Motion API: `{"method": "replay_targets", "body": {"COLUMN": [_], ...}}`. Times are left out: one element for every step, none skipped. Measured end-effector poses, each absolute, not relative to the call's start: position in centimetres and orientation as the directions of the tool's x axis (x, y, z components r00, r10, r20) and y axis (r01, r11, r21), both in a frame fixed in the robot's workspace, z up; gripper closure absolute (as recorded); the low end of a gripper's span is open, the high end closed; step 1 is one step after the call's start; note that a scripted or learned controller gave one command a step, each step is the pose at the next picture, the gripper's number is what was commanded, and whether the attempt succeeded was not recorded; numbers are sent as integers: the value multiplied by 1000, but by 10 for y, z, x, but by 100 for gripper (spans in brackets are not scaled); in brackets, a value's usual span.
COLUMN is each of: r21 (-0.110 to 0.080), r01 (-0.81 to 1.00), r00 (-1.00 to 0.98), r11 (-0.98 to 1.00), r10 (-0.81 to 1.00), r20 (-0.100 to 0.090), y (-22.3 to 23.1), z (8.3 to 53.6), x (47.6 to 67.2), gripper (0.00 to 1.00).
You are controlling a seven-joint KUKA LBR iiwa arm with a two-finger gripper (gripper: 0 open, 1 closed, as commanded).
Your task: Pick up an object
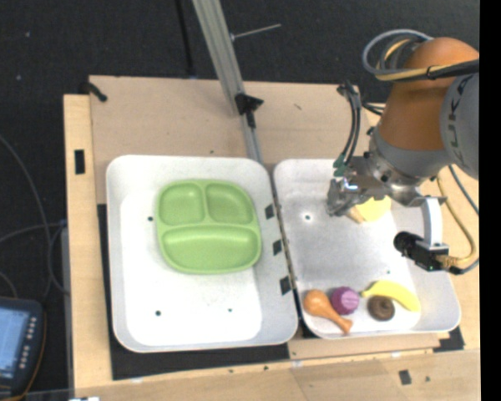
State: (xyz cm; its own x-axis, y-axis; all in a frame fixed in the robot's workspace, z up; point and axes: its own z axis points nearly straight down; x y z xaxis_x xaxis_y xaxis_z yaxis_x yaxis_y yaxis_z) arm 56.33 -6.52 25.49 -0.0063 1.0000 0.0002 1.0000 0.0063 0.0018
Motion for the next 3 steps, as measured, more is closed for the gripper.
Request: {"method": "replay_targets", "body": {"r21": [1,1,2], "r01": [1000,1000,1000], "r00": [-6,-6,-6], "r11": [6,6,6], "r10": [1000,1000,1000], "r20": [0,0,1], "y": [-20,23,62], "z": [249,238,243], "x": [575,601,626], "gripper": [100,100,100]}}
